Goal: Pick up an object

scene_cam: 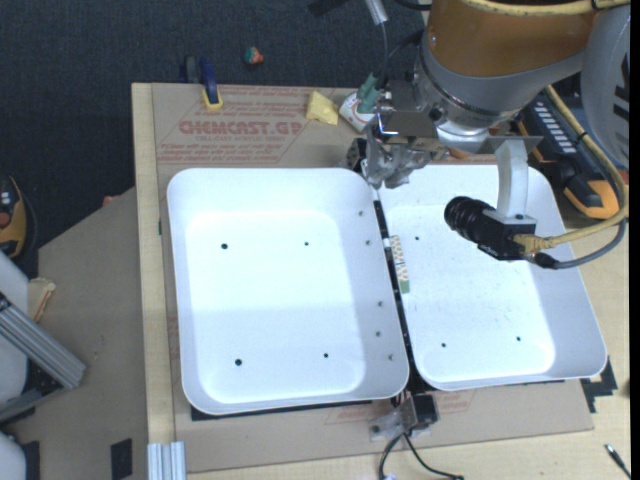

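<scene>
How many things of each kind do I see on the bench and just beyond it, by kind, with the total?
White bins: 2, left bin and right bin
Blue-and-yellow clamp at the board's far edge: 1
Yellow scrap on the board: 1
Small orange-green object on the dark floor: 1
Total: 5

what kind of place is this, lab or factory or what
Most likely a robotics lab test bench: two shallow white plastic bins lie side by side on a brown cardboard sheet, the grey and orange robot arm reaches over them, and loose black cables trail off.
</scene>
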Controlling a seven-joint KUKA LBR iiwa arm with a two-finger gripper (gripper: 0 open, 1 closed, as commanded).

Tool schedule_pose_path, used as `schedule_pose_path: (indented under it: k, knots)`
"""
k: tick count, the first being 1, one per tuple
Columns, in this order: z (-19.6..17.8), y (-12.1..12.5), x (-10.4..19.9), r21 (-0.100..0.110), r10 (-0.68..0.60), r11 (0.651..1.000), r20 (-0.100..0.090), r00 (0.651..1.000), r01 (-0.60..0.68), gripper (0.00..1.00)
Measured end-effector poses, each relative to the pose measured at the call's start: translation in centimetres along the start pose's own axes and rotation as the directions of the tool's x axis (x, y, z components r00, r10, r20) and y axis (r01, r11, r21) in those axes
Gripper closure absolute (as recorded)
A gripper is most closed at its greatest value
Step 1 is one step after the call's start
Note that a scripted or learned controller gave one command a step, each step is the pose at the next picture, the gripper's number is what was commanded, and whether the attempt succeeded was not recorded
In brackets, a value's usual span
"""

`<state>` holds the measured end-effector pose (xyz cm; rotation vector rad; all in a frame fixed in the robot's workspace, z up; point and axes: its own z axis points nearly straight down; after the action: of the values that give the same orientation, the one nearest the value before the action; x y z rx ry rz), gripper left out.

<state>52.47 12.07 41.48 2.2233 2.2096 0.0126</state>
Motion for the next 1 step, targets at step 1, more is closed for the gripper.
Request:
schedule_pose_path:
  k: [1]
  knots:
    - [7.57, -4.91, -0.20, 0.022, -0.004, 1.000, 0.003, 1.000, 0.004, 1.00]
